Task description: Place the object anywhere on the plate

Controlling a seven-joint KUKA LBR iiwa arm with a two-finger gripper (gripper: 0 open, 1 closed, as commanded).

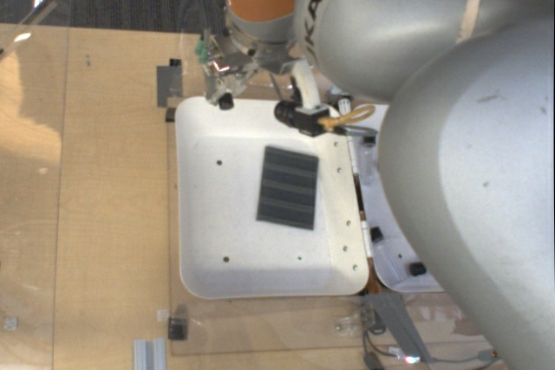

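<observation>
Now, gripper (pixel 224 93): upper middle of the frame, right at the upper left corner of the left bin (pixel 204 212), over its rim.
Grip: I cannot tell how far open it is, or whether it has hold of anything.
Dark ribbed slab (pixel 289 186): lies flat on the left bin's floor, a little right of centre. Its long sides run up and down the frame with a slight lean. It is well apart from my gripper, down and to the right of it.
Slab edges: all four stand clear of the bin walls, with white floor showing all around. The widest bands are to its left and below it, and the narrowest is toward the right wall.
Right bin (pixel 386 221): a strip shows at centre right, touching the left bin's right rim. My arm (pixel 408 30) covers the rest of it.
Arm: spans the top and the whole right side of the frame.
Bench (pixel 95 186): bare wood down the left of the frame.
Dark block (pixel 169 82): on the bench just beside the left bin's upper left corner, near my gripper.
Small block (pixel 178 327): on the bench just below the bin's lower left corner.
</observation>
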